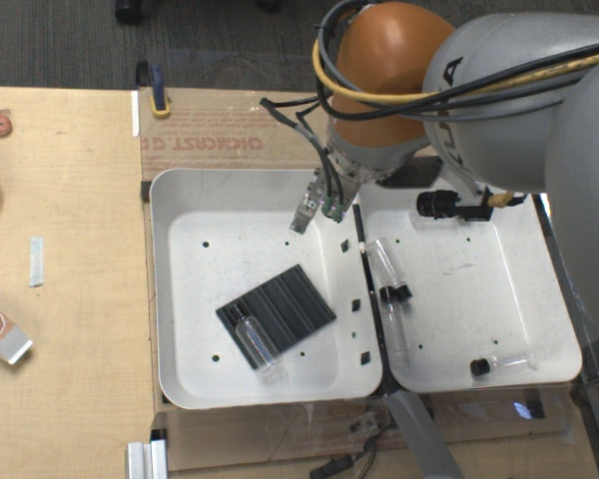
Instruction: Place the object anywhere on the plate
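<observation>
Vial (252,335) already lies on plate (290,302), lower left. Tool (317,208) above, grip state unclear; retreat straight up, don't nudge it.

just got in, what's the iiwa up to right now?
Pick-and-place run. The gripper hangs over the upper right of the left bin, nothing visibly between its fingers. The dark ribbed plate lies flat in that bin, with a clear bottle resting on its lower left corner. Two more clear bottles lie in the right bin.
</observation>
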